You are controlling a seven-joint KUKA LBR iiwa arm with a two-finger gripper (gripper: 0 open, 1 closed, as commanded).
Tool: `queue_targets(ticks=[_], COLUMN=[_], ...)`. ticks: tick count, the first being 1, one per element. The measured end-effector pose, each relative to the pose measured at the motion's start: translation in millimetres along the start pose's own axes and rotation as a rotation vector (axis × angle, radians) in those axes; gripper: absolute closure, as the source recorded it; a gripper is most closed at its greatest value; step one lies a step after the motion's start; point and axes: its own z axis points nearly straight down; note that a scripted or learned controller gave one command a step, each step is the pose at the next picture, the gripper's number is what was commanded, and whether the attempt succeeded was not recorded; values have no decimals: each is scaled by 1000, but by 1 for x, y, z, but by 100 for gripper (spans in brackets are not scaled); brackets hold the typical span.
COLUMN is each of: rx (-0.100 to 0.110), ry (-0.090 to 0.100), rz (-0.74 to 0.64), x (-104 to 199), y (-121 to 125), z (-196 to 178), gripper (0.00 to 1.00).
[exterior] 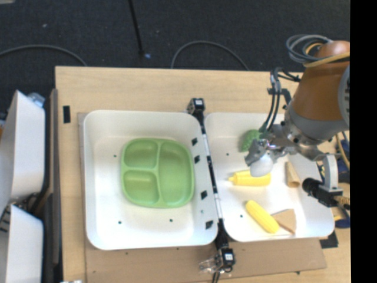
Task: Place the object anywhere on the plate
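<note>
A green divided plate (pixel 157 172) lies in the left bin (pixel 100 217). In the right bin (pixel 230 128) a yellow corn-like piece (pixel 250 179) lies near the middle, and a second yellow piece (pixel 261 216) lies nearer the front. A green leafy item (pixel 250 138) sits toward the back. My gripper (pixel 259 163) hangs over the right bin, just above the middle yellow piece and beside the green item, and is seen from above.
A tan wedge (pixel 286 219) lies at the front right of the right bin and a tan cone-like piece (pixel 292 173) at its right side. A black divider with clips (pixel 206 170) runs between the bins. Cables hang from the arm.
</note>
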Motion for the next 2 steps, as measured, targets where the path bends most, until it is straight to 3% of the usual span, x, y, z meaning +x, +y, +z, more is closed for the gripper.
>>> queue_targets(ticks=[2], rx=[-1], ry=[0], rz=[-1], x=[109], y=[39], z=[2], gripper=[100])
